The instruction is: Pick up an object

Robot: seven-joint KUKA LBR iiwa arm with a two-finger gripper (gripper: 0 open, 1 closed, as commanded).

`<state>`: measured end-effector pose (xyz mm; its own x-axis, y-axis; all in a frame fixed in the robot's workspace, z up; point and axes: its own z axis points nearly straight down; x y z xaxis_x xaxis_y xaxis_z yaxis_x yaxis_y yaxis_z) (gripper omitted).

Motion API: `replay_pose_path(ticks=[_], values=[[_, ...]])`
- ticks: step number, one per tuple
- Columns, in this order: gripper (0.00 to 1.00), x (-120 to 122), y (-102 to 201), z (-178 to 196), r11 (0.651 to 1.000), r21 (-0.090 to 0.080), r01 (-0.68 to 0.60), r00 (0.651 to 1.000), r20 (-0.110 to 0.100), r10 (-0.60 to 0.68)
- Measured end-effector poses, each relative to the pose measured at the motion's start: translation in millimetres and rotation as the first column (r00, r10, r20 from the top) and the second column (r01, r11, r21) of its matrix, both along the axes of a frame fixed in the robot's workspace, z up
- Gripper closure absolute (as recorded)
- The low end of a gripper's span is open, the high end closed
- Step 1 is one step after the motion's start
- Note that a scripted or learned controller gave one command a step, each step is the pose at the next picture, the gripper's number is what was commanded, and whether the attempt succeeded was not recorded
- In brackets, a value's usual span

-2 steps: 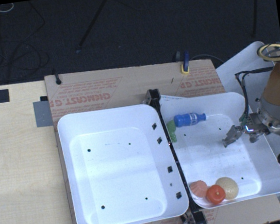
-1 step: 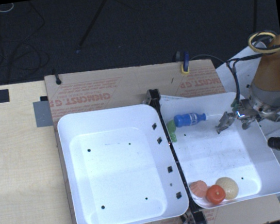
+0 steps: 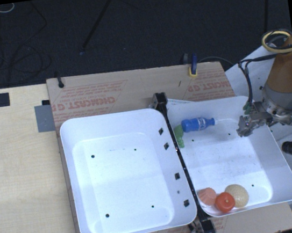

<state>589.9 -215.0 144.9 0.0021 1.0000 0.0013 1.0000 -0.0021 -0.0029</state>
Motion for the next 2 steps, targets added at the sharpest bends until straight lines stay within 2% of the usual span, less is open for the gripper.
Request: replay_pose_path(ticks=[1, 2], values=[[1.00, 23.8, 50.2, 64.3, 1.000, -0.001, -0.007, 1.000, 0.005, 0.007], [1.00, 1.8, 134.6, 93.9, 1.000, 0.000, -0.009, 1.000, 0.002, 0.009]])
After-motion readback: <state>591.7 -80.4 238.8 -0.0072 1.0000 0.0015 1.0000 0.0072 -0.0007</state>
